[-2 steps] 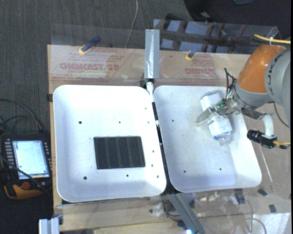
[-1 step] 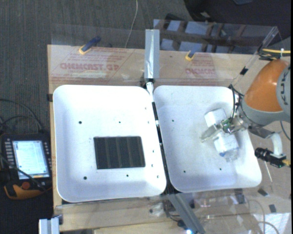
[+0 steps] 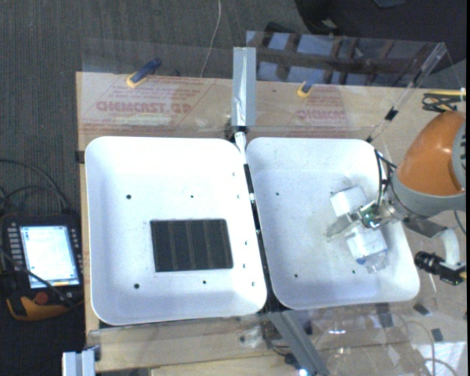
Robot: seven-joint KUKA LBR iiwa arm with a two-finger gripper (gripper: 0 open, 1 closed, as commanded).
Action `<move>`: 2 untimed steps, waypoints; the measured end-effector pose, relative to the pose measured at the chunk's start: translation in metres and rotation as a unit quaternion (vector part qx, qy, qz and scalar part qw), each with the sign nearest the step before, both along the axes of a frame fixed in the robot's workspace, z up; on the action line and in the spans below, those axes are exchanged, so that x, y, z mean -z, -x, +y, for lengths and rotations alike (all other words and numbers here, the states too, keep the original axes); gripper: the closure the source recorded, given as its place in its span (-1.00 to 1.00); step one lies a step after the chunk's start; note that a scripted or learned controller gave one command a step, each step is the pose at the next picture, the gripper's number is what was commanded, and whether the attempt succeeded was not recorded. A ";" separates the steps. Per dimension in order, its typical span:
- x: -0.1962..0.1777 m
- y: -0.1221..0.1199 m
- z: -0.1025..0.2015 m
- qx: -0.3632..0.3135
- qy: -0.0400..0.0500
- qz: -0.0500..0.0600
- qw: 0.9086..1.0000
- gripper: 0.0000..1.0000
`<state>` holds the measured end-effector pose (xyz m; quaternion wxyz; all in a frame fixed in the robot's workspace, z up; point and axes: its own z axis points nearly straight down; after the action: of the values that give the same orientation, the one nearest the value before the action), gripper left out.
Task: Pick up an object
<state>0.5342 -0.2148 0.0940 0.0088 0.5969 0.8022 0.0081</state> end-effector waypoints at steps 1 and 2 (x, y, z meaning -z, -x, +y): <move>0.001 -0.082 0.005 0.133 -0.006 0.006 0.991 -1.00; 0.002 -0.039 0.019 0.098 0.003 0.004 0.995 -1.00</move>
<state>0.5734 -0.1962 0.0919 0.0076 0.6729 0.7397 0.0025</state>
